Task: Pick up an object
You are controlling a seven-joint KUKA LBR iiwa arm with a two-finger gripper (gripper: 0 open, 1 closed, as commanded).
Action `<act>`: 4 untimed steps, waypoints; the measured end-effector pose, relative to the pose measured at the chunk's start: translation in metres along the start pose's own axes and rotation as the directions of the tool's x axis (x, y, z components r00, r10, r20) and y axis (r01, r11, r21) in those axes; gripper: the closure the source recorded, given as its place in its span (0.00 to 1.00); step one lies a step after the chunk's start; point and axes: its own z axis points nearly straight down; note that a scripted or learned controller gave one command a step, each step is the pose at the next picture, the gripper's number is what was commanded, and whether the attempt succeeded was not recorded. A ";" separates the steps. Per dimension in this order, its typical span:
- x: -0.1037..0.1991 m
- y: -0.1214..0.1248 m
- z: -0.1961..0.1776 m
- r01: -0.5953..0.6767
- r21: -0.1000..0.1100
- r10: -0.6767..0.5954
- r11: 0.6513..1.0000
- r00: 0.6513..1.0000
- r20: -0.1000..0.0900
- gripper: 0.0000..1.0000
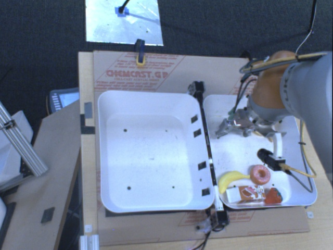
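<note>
My gripper [225,128] hangs over the upper middle of the right bin [218,108], pointing left toward the divider between the bins. Nothing shows in its grasp. Along the right bin's front edge lie a yellow banana [231,179], a pink-frosted donut [260,174], a red and white packet [250,194] and a small red piece of fruit [274,195]. These objects sit well below the gripper in the view, apart from it.
The left bin [112,108] lies beside the right one, with a black clip strip [205,139] running between them. Both rest on a cardboard sheet [140,73]. The grey arm [307,87] covers the right bin's upper right corner.
</note>
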 end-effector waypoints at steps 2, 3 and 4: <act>0.046 0.059 -0.107 0.004 -0.009 -0.004 1.000 1.000 -0.001 0.00; 0.134 0.032 -0.209 0.006 -0.010 -0.006 1.000 1.000 -0.004 0.00; 0.166 0.020 -0.126 0.000 0.007 0.000 1.000 1.000 0.000 0.00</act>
